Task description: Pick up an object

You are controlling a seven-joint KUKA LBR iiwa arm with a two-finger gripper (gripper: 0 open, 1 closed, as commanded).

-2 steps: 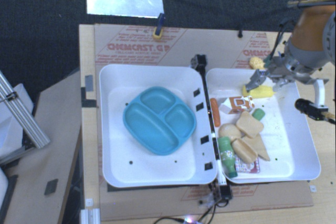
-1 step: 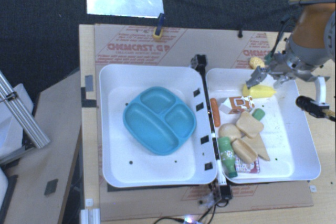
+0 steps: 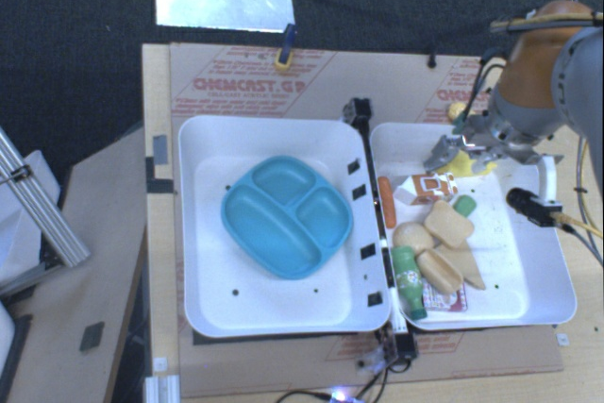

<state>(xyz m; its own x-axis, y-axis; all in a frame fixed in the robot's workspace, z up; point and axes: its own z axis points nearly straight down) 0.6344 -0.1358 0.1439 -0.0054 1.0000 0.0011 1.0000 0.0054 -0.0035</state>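
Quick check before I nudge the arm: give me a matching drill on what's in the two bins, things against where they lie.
Things:
1. blue divided plate
2. green bottle
3. orange stick
4. hand

Places:
a. front of the right bin, against the divider
b. over the back of the right bin
c. middle of the left bin
d. right bin, along the divider, behind the bottle

Pairs: 1-c, 2-a, 3-d, 4-b

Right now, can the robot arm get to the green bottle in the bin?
Probably yes. The green bottle lies uncovered at the right bin's near-left edge, beside tan blocks. The end effector hovers over that bin's far side, with nothing between.
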